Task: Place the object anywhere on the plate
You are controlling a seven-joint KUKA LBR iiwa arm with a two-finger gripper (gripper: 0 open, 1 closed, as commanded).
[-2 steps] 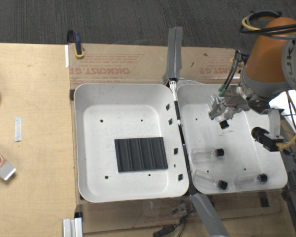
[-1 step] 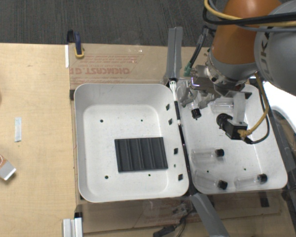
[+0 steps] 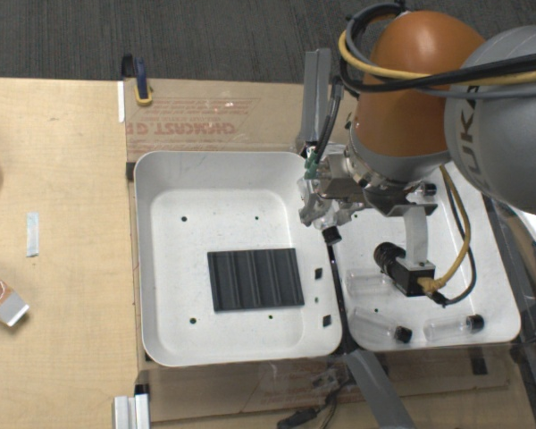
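Dark ribbed plate [image 3: 255, 278] lies flat in left bin [image 3: 152, 266], centre-front. Right bin [image 3: 505, 315] has small clear pieces [image 3: 402, 333] w/ dark ends near front; prob. the object, hard to make out. Gripper [image 3: 326, 213] hangs over the divider btw bins, just past plate's far right corner. Open or clenched: can't tell, nor if it's carrying anything. Best approach, IMO: confirm grasp, centre over ribs, release low so it can't roll off.
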